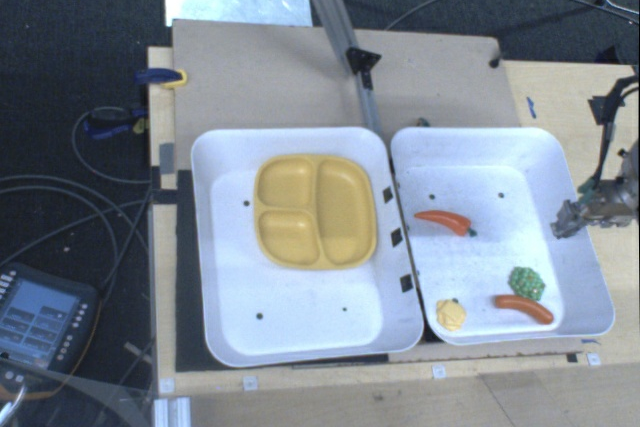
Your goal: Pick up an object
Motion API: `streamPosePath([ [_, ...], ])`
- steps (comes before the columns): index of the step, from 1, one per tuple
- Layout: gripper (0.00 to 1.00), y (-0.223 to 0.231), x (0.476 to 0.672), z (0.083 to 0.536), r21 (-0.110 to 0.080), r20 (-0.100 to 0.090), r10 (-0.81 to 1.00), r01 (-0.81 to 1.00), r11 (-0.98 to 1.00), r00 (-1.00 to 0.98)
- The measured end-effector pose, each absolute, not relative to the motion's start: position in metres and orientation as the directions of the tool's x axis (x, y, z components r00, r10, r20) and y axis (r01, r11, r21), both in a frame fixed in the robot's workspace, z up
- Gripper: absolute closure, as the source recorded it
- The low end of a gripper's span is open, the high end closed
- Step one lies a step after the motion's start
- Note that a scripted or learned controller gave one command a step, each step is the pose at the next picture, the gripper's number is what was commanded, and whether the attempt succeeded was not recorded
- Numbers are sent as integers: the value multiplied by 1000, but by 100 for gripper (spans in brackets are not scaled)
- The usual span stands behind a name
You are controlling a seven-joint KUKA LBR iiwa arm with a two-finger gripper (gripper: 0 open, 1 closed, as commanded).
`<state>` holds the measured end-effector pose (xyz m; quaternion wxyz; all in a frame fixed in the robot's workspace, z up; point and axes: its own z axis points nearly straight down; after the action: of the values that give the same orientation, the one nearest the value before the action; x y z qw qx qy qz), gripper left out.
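- The bench (300, 75) carried two shallow white bins side by side, their inner rims touching along the middle.
- The left bin (230, 315) held a yellow divided plate (315, 212) with three compartments, lying flat in the bin's upper half, nothing in any compartment.
- The right bin (480, 155) held four small items, all lying loose on its floor.
- The gripper (568, 220) was at the right bin's right rim, at mid-height of the bin, seen partly at the frame edge; whether its jaws were spread or pressed together could not be told, and no item was seen between them.
- An orange-red toy pepper (443, 221) with a dark stem end lay near the bin's middle, well apart from the gripper and to its left in the view.
- A second orange-red toy pepper (523, 308), similar in shape, lay near the bin's lower right corner, below the gripper and apart from it.
- A green broccoli-like toy (526, 281) sat just above that second pepper, close to it, nearest of the four items to the gripper yet not touching it.
- A small pale yellow toy (451, 315) rested in the bin's lower left corner; its kind could not be made out.
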<state>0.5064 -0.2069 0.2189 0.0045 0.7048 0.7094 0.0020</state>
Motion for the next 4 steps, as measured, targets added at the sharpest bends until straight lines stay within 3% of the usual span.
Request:
streamPosePath([
  [1, 100, -207, 508, 249, 6, -3, 1000, 1000, 6, -6],
  [4, 100, -46, 512, 221, 1, 2, 1000, 1000, 11, -11],
])
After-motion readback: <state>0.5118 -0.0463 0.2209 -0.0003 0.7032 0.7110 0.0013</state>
